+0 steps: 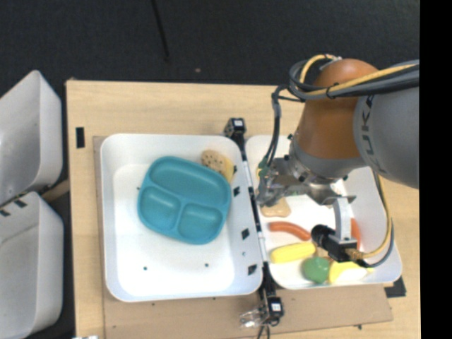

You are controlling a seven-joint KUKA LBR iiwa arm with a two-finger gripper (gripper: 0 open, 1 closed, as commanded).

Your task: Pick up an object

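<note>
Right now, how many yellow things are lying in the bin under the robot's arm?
2. A yellow piece lies near the right bin's front, and another yellow piece lies beside the green one. The arm may hide more.

In the right bin (374,182) you see a tan, bread-like piece (276,208) at the left wall, an orange carrot-like stick (289,228) just below it, then a yellow banana-shaped piece (292,252). A green round fruit (317,269) touches a pale yellow piece (345,272) at the front edge. In the left bin (120,260) you find a teal divided plate (184,199) lying flat, a speckled cookie (217,162) beside its upper right rim.
</note>
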